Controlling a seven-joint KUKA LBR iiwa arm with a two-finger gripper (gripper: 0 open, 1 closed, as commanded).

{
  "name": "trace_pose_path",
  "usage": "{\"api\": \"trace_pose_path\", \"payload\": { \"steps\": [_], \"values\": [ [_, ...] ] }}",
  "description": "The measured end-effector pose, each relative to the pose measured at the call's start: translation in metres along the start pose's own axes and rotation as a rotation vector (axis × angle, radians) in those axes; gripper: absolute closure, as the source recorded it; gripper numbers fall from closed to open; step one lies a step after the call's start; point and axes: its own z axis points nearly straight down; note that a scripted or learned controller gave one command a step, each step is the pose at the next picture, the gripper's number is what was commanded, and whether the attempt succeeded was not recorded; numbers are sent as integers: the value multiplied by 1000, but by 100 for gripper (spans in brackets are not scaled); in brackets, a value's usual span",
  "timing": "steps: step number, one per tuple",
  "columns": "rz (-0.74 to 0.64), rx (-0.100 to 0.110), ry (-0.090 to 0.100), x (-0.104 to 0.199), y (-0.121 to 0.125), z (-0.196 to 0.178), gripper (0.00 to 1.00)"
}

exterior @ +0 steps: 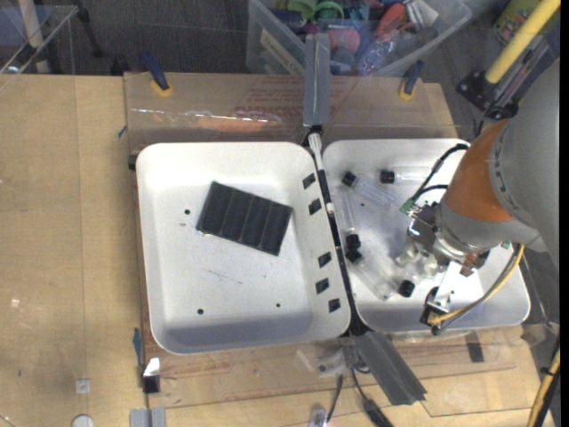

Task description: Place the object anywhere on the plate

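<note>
Your hand (pixel 418 258) is low in the right bin (pixel 507 305), down among clear tubes with black caps (pixel 353 247); I cannot tell from this slant whether it has one. The arm's wrist hides most of it. The dark ribbed plate (pixel 244 218) lies flat in the left bin (pixel 178 318), well apart from the hand, across the divider. I judge you are at the pickup step. Next, you need a sure grip on one tube, a lift clear of the divider, then a carry across to the plate.
</note>
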Motion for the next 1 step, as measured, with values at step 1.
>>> {"api": "trace_pose_path", "payload": {
  "steps": [1],
  "values": [
    [78, 7, 2, 7, 19, 0, 100]
  ]
}}
